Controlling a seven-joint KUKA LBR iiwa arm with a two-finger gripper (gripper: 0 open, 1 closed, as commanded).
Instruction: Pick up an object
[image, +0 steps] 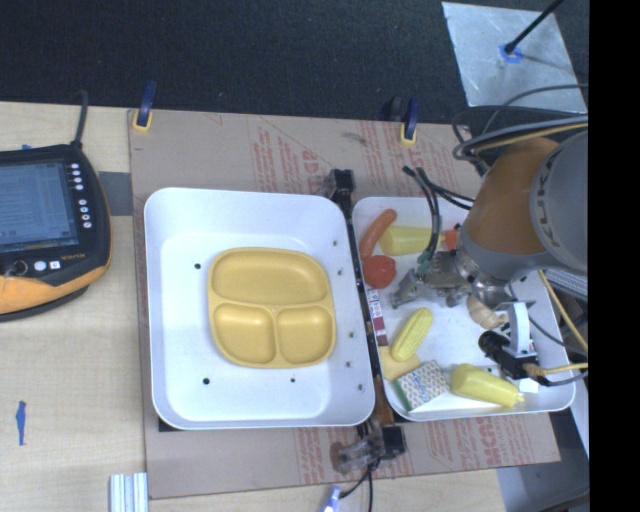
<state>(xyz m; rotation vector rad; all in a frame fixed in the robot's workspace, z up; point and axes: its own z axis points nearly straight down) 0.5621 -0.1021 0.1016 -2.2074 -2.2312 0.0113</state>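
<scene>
In the right bin (560, 400), the gripper (432, 283) is lowered among a crowd of small toy foods, with the arm (520, 215) bent over the bin from the right. How far the jaws are parted cannot be told, and nothing can be seen held between them; the metal parts are blurred against the bin floor.

Just below the gripper a corn cob (412, 333) lies at a slant, near but apparently apart from it. To its left, a red tomato (379, 270) and an orange hot dog (376, 232) are set against the bin's left wall, with a yellow piece (408, 240) beside them. Along the front wall lie a patterned box (422, 385) and a yellow bottle (486, 386). The left bin (170, 300) bears a yellow divided plate (271, 306).

The corn is judged the likeliest target. It is probably light, hollow plastic, stiff but smooth, so it may slip or roll if pinched near an end. It would best be taken across its middle, the jaws set square to its long axis. The crowding is a risk: neighbours could be nudged, or the bin wall met.
</scene>
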